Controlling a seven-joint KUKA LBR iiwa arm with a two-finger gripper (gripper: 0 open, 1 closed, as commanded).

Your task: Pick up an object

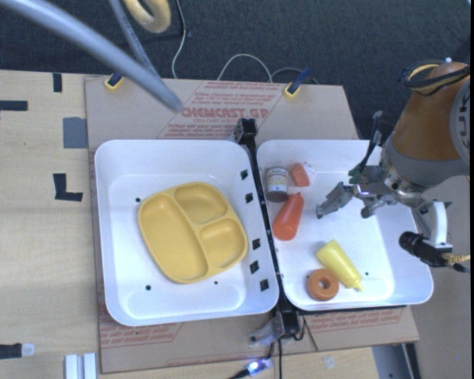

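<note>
Gripper [337, 201] poised over the right bin [395, 290], its fingers apart and clamped on nothing. Below it lie a yellow bottle [339, 263] and an orange ring [323, 284]; to its left, a red bottle [288, 216], a can [276, 182] and a small orange block [300, 174]. A yellow tray [193, 230] sits in the left bin [110, 212].

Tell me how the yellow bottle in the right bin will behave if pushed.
The yellow bottle lies on its side, so it would probably roll or swing around. It looks like smooth plastic, likely light and slippery. The orange ring beside it may get nudged.
</note>
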